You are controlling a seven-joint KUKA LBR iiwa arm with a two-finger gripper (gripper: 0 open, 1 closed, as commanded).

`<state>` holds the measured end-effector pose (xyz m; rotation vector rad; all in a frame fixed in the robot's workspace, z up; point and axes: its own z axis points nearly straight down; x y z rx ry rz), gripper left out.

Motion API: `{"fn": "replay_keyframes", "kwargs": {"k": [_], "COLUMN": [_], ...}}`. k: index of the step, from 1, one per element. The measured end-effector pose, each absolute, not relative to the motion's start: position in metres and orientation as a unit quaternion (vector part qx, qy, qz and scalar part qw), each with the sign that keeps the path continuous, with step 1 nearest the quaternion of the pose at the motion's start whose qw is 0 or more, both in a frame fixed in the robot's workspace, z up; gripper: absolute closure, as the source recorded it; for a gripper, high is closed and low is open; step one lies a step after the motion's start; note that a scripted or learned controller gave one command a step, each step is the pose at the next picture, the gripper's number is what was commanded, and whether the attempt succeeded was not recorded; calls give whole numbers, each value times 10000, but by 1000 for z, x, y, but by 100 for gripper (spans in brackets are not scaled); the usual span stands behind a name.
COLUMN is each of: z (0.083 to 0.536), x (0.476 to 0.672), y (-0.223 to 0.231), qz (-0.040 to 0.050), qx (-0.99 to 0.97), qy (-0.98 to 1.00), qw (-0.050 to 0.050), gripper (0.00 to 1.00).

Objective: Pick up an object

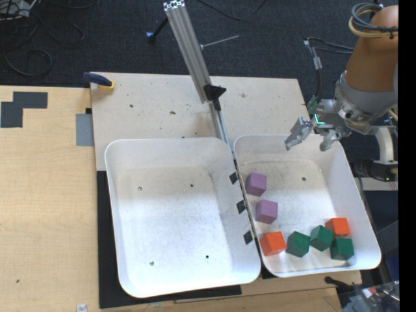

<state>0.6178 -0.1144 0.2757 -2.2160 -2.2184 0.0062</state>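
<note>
My gripper (pixel 312 139) hangs over the far edge of the right bin (pixel 361 194), open, with nothing between its fingers. Two purple cubes (pixel 256 182) (pixel 266 210) lie near the bin's left wall, well below and left of the gripper. Along the bin's near side sit an orange cube (pixel 273 242), three green cubes (pixel 298 244) (pixel 321 236) (pixel 342 248), and a second orange cube (pixel 337 225).
The left bin (pixel 123 239) stands beside the right one, with black clips (pixel 240 207) on the shared wall. A slanted aluminium bar (pixel 192 51) rises from behind the bins. A blue and yellow clamp (pixel 99 80) lies at the board's far left corner.
</note>
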Motion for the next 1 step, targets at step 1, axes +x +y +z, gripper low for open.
{"fn": "replay_keyframes", "kwargs": {"k": [1], "z": [278], "x": [618], "y": [-115], "qz": [8], "qx": [-7069], "qy": [-7073], "qw": [13], "gripper": [0]}}
